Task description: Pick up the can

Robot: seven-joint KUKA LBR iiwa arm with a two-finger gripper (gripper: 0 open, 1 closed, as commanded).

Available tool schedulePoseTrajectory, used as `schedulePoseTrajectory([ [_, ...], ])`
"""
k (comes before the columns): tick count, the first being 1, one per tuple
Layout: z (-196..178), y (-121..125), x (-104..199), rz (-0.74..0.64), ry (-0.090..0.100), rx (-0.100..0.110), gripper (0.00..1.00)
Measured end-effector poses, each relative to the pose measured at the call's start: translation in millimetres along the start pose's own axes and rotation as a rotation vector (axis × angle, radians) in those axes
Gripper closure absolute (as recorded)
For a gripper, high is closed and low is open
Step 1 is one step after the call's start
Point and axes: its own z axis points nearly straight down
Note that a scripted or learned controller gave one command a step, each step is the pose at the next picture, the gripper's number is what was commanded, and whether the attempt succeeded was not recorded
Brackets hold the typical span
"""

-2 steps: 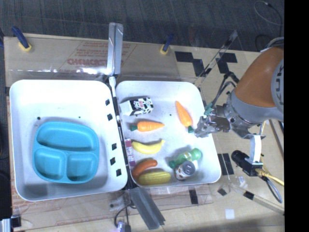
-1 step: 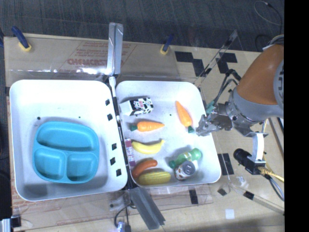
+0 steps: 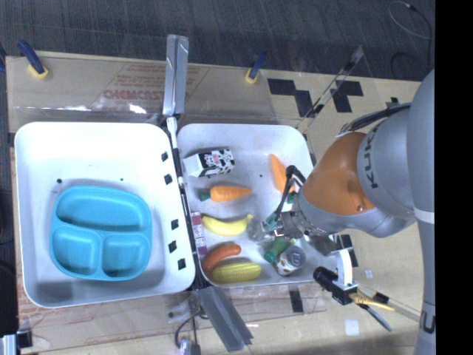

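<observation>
The can [image 3: 288, 258], green with a silver end, lies on its side near the front right corner of the right bin [image 3: 244, 133]. My gripper [image 3: 277, 233] comes down just above and behind the can, very close to it or touching it. The grey wrist and its orange band [image 3: 336, 183] hide the bin's right side. The view does not show whether the can sits inside the gripper.
Also in the right bin are a cow-patterned carton [image 3: 216, 162], two carrots [image 3: 230, 193] [image 3: 277, 170], a banana [image 3: 224, 225], a sausage [image 3: 220, 254] and a corn cob [image 3: 236, 272]. The left bin [image 3: 29, 146] holds a blue divided tray [image 3: 100, 231].
</observation>
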Motion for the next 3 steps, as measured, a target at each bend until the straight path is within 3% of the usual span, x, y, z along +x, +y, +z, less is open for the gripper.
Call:
schedulePoseTrajectory([
  [1, -100, 86, -4, 0.670, -0.001, 0.001, 1.00],
  [2, -242, 54, -7, 0.493, -0.001, -0.002, 1.00],
  [3, -136, 45, 31, 0.434, -0.001, 0.004, 1.00],
])
